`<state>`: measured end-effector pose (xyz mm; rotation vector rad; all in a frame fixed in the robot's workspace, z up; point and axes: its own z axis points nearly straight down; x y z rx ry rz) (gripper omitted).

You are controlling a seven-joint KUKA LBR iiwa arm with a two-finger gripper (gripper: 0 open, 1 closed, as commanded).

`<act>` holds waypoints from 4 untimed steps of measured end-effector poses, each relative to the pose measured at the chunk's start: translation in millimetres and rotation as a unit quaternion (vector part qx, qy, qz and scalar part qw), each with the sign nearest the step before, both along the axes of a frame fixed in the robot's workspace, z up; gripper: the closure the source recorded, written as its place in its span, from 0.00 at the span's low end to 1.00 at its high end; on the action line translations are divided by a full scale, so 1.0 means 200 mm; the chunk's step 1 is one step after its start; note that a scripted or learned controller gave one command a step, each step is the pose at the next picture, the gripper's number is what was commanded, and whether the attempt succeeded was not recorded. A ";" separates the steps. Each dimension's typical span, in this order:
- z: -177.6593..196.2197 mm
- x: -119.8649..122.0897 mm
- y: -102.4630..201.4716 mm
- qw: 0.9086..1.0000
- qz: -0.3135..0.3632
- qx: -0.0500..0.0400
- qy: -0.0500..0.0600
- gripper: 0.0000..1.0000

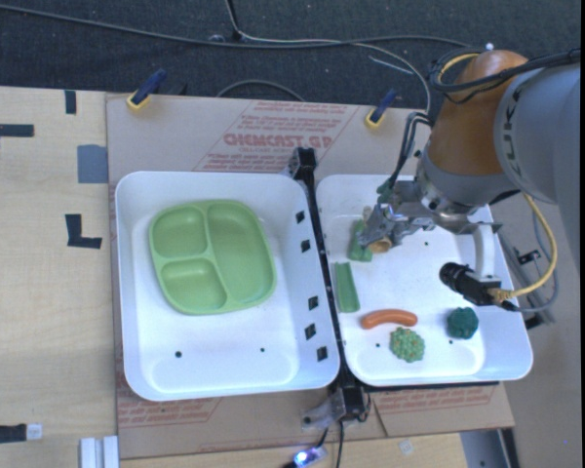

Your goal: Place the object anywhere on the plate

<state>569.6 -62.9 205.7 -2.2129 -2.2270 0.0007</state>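
Observation:
A light green divided plate (pixel 213 256) lies in the left bin (pixel 141 359). My gripper (pixel 374 232) is low over the upper left part of the right bin (pixel 507 364). It is right at a small green piece (pixel 359 249) that pokes out at its lower left end. The gripper partly covers that piece, so I cannot make out whether the piece is held or lying on the bin floor.
Also in the right bin are a flat green strip (pixel 346 287) beside the divider, an orange sausage-shaped piece (pixel 388 318), a pale green knobbly piece (pixel 406 344) and a dark teal piece (pixel 461 323). A black divider (pixel 315 261) separates the bins. Cables trail off the arm on the right.

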 end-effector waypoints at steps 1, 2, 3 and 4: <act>0.06 0.06 0.28 1.000 0.001 0.000 -0.001 1.00; 0.02 0.06 0.54 1.000 0.000 0.000 0.001 1.00; 0.00 0.10 0.80 1.000 0.000 0.000 0.000 1.00; 0.11 0.17 1.08 1.000 0.001 0.001 -0.001 1.00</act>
